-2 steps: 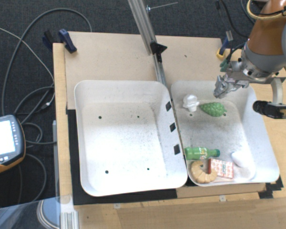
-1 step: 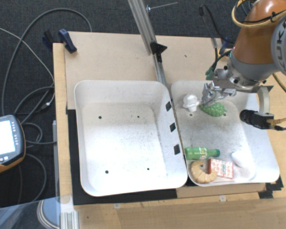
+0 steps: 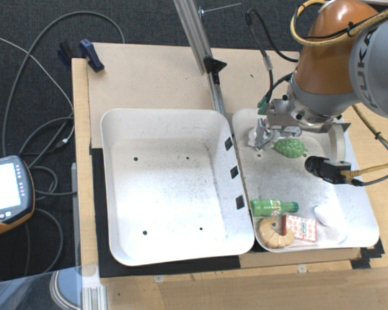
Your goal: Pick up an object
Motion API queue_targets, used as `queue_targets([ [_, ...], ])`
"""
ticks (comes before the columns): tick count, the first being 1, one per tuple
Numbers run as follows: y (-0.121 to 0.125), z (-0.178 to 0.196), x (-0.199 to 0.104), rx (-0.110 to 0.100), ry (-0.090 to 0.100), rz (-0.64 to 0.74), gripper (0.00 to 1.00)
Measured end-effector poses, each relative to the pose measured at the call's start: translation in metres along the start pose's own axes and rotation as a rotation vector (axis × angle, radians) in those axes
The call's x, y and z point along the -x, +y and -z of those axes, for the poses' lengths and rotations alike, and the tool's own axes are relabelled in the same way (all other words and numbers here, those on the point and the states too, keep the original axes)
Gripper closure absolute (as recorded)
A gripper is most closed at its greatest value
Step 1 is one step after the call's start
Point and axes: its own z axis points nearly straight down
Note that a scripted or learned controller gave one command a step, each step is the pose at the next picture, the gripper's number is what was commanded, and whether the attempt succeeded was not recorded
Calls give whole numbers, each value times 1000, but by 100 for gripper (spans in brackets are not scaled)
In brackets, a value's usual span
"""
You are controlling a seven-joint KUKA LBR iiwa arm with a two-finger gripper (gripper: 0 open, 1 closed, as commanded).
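**End effector low in the right bin**

The end effector hangs over the right bin's upper left; whether it is released or clenched, I cannot tell. A bumpy green object lies just beside it.

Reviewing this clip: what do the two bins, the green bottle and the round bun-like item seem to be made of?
Left bin and right bin: likely thin moulded plastic, white, matte, with rounded corners and scuffs. Green bottle: probably glossy plastic, given its sheen. Round tan item: looks like a toy bagel of plastic or foam; uncertain.
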Motion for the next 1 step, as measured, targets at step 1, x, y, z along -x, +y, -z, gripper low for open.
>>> queue_targets([
  [1,-20,-17,-46,-3,-1,-1,100],
])
